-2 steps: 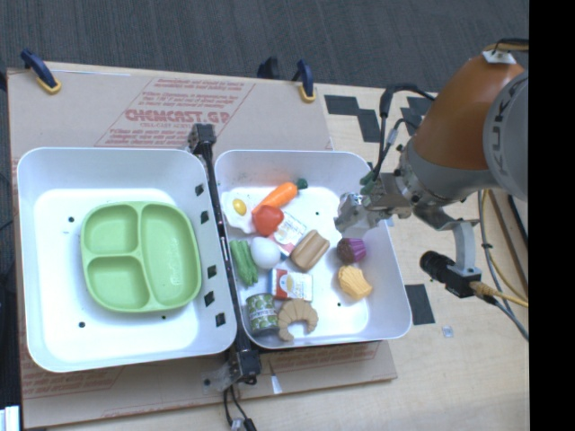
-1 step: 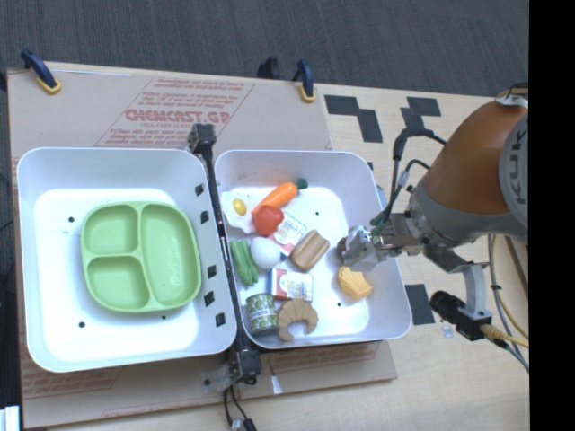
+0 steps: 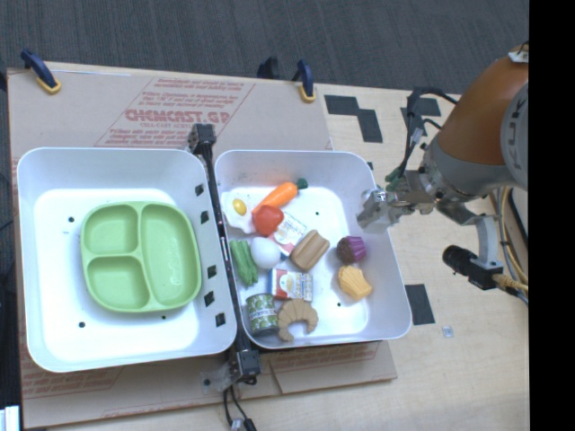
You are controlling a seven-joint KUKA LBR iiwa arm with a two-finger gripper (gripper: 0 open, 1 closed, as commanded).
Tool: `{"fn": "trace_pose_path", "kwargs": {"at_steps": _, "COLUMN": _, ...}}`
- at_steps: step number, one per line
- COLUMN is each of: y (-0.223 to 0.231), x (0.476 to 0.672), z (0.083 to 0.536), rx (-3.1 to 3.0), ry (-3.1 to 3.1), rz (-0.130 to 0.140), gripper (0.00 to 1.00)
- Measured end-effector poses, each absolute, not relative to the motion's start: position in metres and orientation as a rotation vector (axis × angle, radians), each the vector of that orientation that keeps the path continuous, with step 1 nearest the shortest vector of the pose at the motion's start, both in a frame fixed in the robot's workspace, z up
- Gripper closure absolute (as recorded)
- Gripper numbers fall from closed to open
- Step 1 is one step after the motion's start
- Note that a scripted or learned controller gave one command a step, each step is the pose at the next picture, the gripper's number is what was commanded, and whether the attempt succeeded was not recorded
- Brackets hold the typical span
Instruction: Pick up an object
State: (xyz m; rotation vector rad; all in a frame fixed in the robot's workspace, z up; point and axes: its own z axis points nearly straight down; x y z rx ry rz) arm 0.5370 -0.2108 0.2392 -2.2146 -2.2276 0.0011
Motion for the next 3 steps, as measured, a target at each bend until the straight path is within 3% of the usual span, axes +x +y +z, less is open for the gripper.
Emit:
{"fn": "trace_pose_path", "kwargs": {"at_steps": 1, "y": -0.211, "x": 0.537, "z": 0.239, "rx": -2.214, "ry": -2.228, "rz": 0.001, "gripper": 0.0}}
{"fn": "trace_pose_path", "kwargs": {"at_steps": 2, "y": -0.211, "x": 0.533, "z": 0.102, "rx": -2.216, "ry": -2.225, "rz": 0.0, "gripper": 0.0}}
{"fn": "trace_pose_path", "kwargs": {"at_steps": 3, "y": -0.211, "x": 0.534, "z": 0.113, "rx": -2.212, "ry": -2.229, "rz": -0.001, "gripper": 1.0}}
